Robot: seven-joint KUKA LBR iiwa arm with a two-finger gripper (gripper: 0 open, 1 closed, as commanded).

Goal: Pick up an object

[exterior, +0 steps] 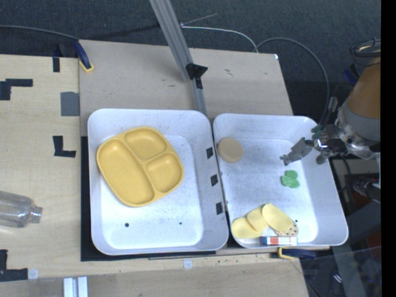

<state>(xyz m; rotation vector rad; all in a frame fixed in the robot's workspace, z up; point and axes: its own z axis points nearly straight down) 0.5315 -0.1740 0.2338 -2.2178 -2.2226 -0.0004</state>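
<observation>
— Wooden surface under two white bins, dark carpet behind; what do you have in the left bin?

— You have a yellow divided plate there, three compartments, lying flat, its long axis running from upper left to lower right.

— And the right bin?

— You'll find a tan round disc near its upper left corner, a small green piece toward the right of middle, and pale yellow oval pieces piled against the near wall, the uppermost one angled from upper left to lower right. A small red, white and blue item lies just below them.

— Where's your end effector?

— It hangs over the right bin's upper right part, above and just left of the green piece, apart from it. You can't tell from this slant whether it is spread or pressed together, and nothing shows between its tips. A clear plastic bottle lies on its side at the surface's left edge.
</observation>
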